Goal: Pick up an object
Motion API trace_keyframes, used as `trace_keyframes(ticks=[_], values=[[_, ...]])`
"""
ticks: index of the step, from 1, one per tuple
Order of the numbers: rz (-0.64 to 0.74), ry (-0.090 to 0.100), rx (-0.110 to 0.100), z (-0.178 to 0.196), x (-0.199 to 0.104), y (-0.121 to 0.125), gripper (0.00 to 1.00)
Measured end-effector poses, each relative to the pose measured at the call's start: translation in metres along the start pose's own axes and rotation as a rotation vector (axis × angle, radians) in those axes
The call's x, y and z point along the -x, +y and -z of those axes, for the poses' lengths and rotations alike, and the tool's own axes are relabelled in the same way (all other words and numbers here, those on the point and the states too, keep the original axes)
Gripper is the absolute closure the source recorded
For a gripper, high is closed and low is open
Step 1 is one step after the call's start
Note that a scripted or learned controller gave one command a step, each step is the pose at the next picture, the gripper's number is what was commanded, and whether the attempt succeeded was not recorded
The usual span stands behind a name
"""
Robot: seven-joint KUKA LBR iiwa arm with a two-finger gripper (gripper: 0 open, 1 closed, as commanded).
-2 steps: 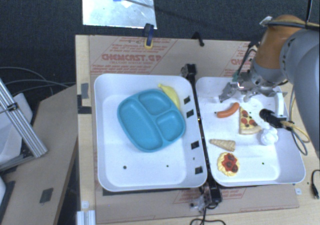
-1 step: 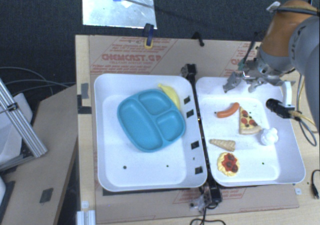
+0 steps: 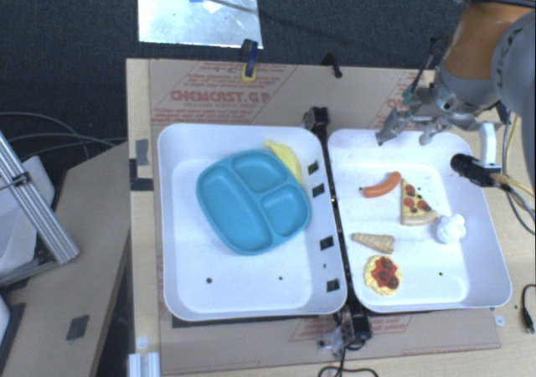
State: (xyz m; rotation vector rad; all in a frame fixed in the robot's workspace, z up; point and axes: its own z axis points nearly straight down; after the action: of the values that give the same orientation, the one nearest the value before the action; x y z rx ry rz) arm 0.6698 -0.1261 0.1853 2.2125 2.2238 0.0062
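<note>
Above the far rim of the right bin (image 3: 481, 296) the fingers (image 3: 410, 131) hang spread wide, with nothing between them; one tip sits near the bin's back-left corner, the other further right. Nearest below them lies a toy sausage (image 3: 381, 185), apart from both tips. Just beyond it, toward the near side, rests a pizza slice (image 3: 414, 204), with a small white object (image 3: 450, 229) beside that. Further from the fingers lie an ice-cream cone (image 3: 373, 241) and a round red-topped piece (image 3: 383, 274). Well to the left of the fingers, the left bin (image 3: 243, 291) carries a blue divided plate (image 3: 253, 199) with a banana (image 3: 286, 157) touching its far edge. Both bins stand on the worktop (image 3: 209, 90).
</note>
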Motion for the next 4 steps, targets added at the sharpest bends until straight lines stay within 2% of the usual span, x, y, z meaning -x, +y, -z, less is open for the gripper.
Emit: trace_keyframes(ticks=[1,2,3,4], values=[[-0.005,0.002,-0.013,-0.087,0.002,-0.044,0.00],[-0.003,0.000,0.000,-0.070,0.002,-0.040,1.00],[0.007,0.004,0.003,0.005,-0.083,-0.045,1.00],[0.006,0.004,0.000,0.058,-0.155,-0.062,1.00]])
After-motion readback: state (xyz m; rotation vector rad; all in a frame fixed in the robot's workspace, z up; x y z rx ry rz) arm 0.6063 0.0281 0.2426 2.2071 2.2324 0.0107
